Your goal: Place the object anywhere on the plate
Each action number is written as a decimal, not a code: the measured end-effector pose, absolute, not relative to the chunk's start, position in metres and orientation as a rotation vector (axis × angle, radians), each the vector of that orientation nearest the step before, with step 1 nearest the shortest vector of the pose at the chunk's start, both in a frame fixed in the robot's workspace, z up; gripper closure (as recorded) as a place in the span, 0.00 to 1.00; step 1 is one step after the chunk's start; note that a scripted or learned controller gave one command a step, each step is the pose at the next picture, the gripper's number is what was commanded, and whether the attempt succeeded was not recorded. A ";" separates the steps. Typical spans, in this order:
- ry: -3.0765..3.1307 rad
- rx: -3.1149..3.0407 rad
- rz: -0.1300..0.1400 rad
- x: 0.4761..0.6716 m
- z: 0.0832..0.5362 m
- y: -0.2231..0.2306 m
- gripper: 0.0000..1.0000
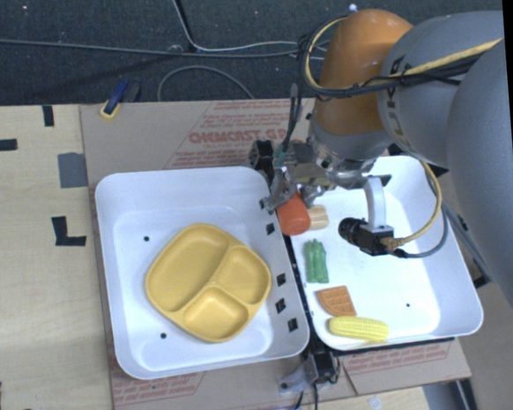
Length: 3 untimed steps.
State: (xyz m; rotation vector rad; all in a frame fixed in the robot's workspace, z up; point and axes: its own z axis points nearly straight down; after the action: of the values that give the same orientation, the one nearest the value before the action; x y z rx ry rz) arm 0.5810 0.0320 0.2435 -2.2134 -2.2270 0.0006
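Camera view: gripper [293, 198] clamps one orange object [294, 216]; one yellow plate [209, 282].

The yellow plate [209, 282] is uncovered, and open white floor is seen around it in the left bin [123, 254], most at 12 o'clock. The way in from 3 o'clock is crossed by the two bin walls [288, 268]. Just past them, the path is crowded by the green piece [317, 261], cracker [337, 301] and corn [358, 328].
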 end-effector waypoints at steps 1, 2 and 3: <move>-2.227 -2.213 0.001 0.578 0.247 0.086 1.00; -2.226 -2.215 0.003 0.576 0.241 0.130 1.00; -2.228 -2.213 0.002 0.577 0.236 0.188 1.00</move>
State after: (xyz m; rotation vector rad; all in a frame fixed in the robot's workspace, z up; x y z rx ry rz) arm 0.5767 0.1882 0.2363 -2.2129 -2.2279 0.0021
